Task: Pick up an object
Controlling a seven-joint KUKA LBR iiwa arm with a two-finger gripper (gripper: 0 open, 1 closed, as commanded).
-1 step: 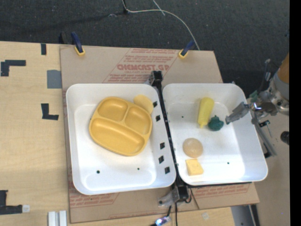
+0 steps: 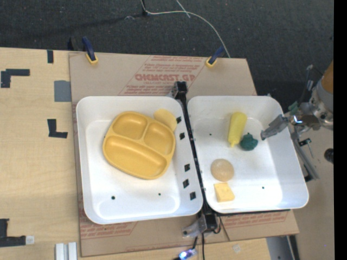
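While the gripper [image 2: 272, 128] is seen at the right edge of the right bin [image 2: 282, 172], its fingers cannot be judged as wide or narrow; one dark finger [image 2: 274, 127] is seen slanting down toward the bin floor, and nothing is seen held. Just left of that fingertip a small green object [image 2: 249, 142] is found on the bin floor, near but apart from it. Touching the green object on its far side, a yellow bottle-like object [image 2: 236, 128] is laid lengthwise. Further left and nearer the camera a pale round object [image 2: 222, 169] is placed, and just below it a yellow block [image 2: 224, 192]. Well away from the fingers, the left bin [image 2: 92, 161] is occupied by a yellow divided tray [image 2: 140, 144], with a small pale yellow item [image 2: 165, 117] tucked at its upper right edge.
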